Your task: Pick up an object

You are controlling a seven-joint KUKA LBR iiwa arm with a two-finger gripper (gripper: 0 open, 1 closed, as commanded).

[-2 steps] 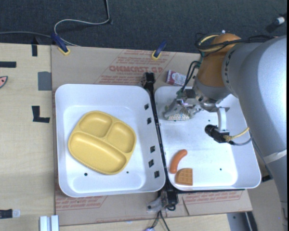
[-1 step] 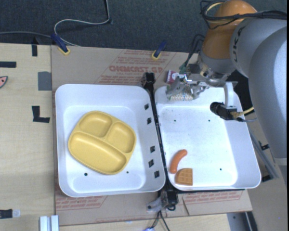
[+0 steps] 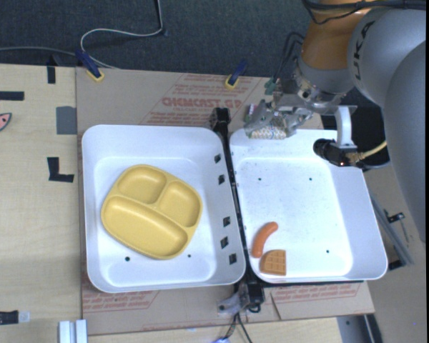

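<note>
An orange toy sausage lies near the front left of the right bin. Just in front of it sits a small brown waffle piece. My gripper hangs over the far left rim of the right bin, well behind both toys, with nothing seen held in it. The grey arm with its orange band reaches in from the upper right.
A yellow divided plate lies in the left bin. A black clip strip runs between the two bins. Cables and blue-yellow clamps lie behind the bins.
</note>
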